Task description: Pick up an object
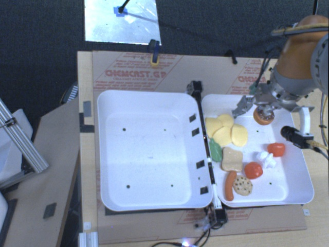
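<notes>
Bins side by side on bench: left bin (149,102) bare white, right bin (295,189) holding toy food — yellow slices (226,130), green piece (215,151), bread slice (232,159), sausage (230,184), cookie (242,186), two tomatoes (253,170) and a small white piece (267,159). Arm (303,50) leans in from the right, orange band high, wrist tilted down over the far end of the right bin. Gripper (261,107) sits just above a brown doughnut (264,117); whether the fingers are spread or pinching, cannot tell.
</notes>
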Controlling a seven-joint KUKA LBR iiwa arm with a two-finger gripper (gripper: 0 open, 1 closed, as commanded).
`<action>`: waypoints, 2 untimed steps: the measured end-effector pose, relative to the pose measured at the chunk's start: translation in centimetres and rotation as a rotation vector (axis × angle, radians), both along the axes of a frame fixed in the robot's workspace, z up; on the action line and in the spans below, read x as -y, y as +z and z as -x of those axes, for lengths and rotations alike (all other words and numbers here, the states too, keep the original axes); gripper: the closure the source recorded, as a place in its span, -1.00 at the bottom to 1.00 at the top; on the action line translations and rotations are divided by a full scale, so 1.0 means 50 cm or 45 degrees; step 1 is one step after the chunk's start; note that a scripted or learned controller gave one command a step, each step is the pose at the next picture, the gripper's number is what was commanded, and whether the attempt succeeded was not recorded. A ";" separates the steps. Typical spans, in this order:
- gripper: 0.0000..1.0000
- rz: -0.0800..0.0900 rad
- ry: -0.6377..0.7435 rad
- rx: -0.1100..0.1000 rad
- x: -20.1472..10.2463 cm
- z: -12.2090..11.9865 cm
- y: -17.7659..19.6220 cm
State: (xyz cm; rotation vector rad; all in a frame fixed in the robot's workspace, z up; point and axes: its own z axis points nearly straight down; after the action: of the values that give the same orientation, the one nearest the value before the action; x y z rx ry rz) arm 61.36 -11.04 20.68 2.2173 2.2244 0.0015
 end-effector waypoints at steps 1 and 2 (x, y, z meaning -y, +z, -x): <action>-1.00 -0.001 -0.004 -0.006 0.030 0.036 -0.201; -1.00 0.004 0.003 0.013 0.011 -0.057 -0.237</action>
State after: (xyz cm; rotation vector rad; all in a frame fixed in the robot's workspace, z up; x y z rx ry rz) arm 64.19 -11.60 8.82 2.2084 2.2206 0.0093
